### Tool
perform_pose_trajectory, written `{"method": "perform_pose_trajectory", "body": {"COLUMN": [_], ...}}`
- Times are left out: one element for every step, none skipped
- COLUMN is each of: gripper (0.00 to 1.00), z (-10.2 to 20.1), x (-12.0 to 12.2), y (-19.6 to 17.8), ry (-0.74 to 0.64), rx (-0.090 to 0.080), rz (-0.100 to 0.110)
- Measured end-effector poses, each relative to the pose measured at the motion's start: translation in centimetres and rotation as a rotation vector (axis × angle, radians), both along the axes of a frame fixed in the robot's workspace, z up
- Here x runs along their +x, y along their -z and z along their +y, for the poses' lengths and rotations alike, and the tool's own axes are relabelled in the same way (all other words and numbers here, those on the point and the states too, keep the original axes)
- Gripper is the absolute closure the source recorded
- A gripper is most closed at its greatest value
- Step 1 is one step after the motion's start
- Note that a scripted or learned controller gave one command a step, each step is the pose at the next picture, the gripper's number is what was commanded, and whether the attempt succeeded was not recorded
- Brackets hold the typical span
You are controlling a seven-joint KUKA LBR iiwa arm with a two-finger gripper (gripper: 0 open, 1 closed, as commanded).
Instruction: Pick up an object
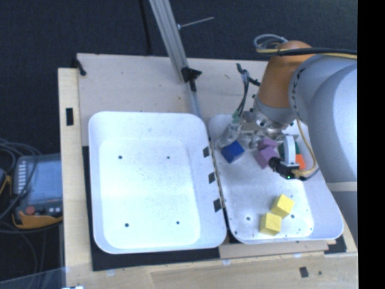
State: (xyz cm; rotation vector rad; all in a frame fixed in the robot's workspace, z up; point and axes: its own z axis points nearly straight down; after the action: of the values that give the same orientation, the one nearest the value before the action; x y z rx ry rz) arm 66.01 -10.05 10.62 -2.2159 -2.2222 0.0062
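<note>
You have two white bins on the bench (pixel 72 161), side by side: the left bin (pixel 147 182) and the right bin (pixel 313 221). All the loose objects you can see lie in the right bin, and you can count four for certain: one blue block (pixel 232 152), one purple block (pixel 265 154) and two yellow blocks. The blue block sits near the bin's upper left corner, tilted, with the purple block just beside it to the right. The two yellow blocks rest near the bin's lower edge, well apart from the other pair; the upper yellow block (pixel 283 205) and the lower yellow block (pixel 271 223) sit corner to corner, close to touching. A small orange and green patch shows at the right of the purple block, partly hidden by the arm, so you cannot tell what it is. The arm (pixel 328 110) reaches in from the right, its orange band (pixel 278 80) above the wrist, and bends down over the upper part of the right bin. The gripper (pixel 255 134) hangs low just above the blue and purple blocks, between them. You cannot tell how wide it stands or whether it has hold of anything.
</note>
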Motion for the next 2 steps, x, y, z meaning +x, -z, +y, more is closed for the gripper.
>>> {"method": "perform_pose_trajectory", "body": {"gripper": [1.00, 1.00], "z": [-0.2, -0.1], "x": [0.3, 0.3], "y": [-1.6, -6.0], "ry": [0.002, 0.001], "rx": [-0.001, -0.001], "rz": [-0.010, -0.011]}}
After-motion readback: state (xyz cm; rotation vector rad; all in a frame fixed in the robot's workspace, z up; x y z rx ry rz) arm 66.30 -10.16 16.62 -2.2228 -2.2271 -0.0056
